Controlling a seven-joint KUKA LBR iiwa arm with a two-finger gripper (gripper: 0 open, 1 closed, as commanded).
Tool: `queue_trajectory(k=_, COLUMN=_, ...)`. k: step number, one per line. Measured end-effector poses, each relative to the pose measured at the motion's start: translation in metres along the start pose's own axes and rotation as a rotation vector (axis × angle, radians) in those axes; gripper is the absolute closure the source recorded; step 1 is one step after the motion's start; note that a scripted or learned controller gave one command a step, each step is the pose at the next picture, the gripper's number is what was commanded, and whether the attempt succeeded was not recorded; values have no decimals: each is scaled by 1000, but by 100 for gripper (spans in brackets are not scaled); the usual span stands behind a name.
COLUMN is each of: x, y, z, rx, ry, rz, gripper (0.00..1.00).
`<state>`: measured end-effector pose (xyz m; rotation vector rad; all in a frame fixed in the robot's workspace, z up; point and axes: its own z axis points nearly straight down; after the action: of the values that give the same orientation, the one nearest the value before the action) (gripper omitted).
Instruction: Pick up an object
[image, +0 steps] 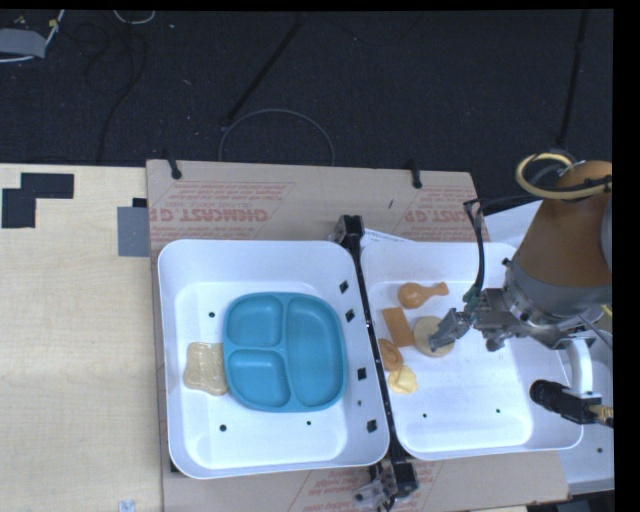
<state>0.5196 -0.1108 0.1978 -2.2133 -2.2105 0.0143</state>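
Observation:
My gripper (443, 337) reaches in from the right and is low in the right bin (480, 420). Its tip sits over the right edge of a round tan piece (428, 334), which it partly hides. An orange pear-shaped piece (421, 293) lies just behind that. A brown-orange slab (398, 325) is to the left of the tan piece. Near the bin's left wall are a small orange piece (390, 354) and a yellow piece (403, 380).
The left bin (190, 290) holds a blue divided plate (283, 351) with a pale tan waffle-like piece (204, 368) at its left edge. A black divider (365, 340) runs between the bins. The arm's grey body (555, 290) overhangs the right bin's right side.

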Motion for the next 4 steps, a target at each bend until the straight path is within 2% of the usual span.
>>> queue_trajectory(k=1, x=0, y=3, z=-6, rx=-12, ry=-2, rz=-1, gripper=0)
queue_trajectory(k=2, x=6, y=-7, z=50, rx=-7, ry=-1, rz=-2, gripper=0)
queue_trajectory(k=3, x=8, y=-7, z=109, rx=-16, ry=3, rz=-1, gripper=0)
queue_trajectory(k=4, x=8, y=-6, z=107, rx=-16, ry=0, rz=2, gripper=0)
